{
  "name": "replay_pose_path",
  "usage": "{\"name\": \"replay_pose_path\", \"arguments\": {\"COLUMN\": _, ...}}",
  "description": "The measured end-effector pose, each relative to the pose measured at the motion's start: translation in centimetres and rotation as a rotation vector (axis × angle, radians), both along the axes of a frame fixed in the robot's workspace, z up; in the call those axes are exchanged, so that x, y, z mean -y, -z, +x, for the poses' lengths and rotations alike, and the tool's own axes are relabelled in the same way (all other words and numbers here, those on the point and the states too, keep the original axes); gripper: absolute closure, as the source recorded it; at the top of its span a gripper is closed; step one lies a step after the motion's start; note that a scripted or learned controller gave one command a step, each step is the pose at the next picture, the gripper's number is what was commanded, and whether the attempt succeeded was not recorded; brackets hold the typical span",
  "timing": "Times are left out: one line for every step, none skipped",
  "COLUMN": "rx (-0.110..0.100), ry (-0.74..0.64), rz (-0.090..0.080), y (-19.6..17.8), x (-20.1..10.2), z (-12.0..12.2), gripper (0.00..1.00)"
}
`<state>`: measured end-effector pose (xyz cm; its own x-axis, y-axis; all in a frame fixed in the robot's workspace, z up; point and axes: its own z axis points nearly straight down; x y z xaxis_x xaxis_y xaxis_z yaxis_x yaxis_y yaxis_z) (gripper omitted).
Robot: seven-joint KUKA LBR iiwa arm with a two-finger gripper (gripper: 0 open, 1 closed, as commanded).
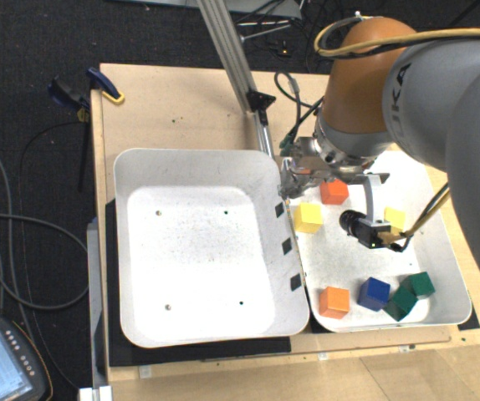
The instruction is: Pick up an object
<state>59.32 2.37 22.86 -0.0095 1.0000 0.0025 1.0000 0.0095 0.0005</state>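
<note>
My gripper (314, 176) hangs over the far left part of the right bin (441, 249), under the orange band of the arm. A red-orange block (334, 193) lies directly beneath it, partly covered by the wrist. A yellow block (308, 217) sits just in front of it, near the bin's left wall. Whether anything is in the gripper is hidden by the wrist.
Toward the right bin's front lie an orange block (334, 301), a blue block (374, 293) and two green blocks (421, 284) (400, 303). A small yellow block (395, 218) sits at mid right. The left bin (135, 174) adjoins. A metal post (232, 57) rises behind.
</note>
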Motion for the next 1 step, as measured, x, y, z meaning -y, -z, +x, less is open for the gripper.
{"name": "replay_pose_path", "arguments": {"rx": -0.001, "ry": 0.002, "rz": -0.001, "y": 0.73, "x": -5.45, "z": -0.07, "gripper": 1.0}}
